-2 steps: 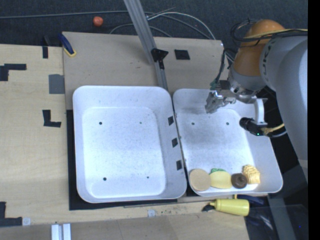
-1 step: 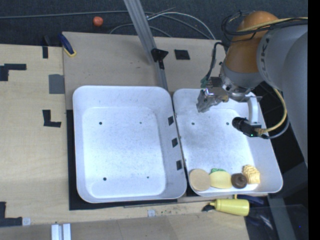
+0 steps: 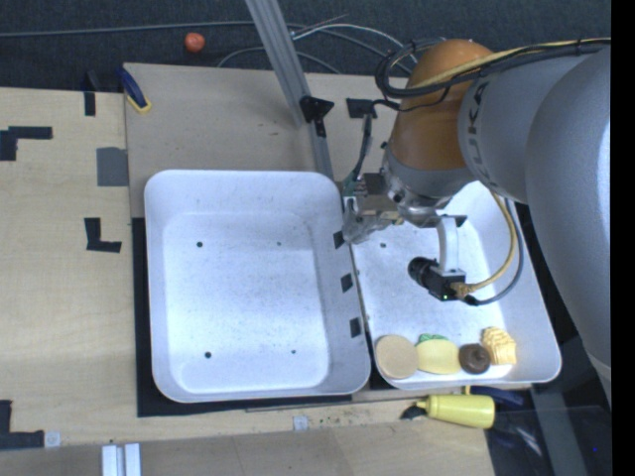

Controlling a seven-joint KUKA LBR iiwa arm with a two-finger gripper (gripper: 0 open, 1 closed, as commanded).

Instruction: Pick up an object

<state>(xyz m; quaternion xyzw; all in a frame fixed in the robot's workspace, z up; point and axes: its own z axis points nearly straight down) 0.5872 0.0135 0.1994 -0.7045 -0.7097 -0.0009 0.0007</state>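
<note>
Gripper over right bin, near its far-left corner; grip state can't tell. Objs well apart: disc, yellow pc at near edge. Shift over disc, then descend straight.

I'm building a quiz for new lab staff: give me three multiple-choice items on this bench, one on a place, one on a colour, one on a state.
1. Where do the small objects lie in the right bin?
A. near edge
B. far edge
C. centre

2. What colour is the ball beyond the bench?
A. blue
B. orange-red
C. green

3. How does the gripper stand to those objects?
A. resting on them
B. apart, over the bin's far left part
C. over the left bin's middle

Answers: 1 A, they line the near rim. 2 B, it shows orange-red on dark floor. 3 B, bare bin floor separates them.
</note>
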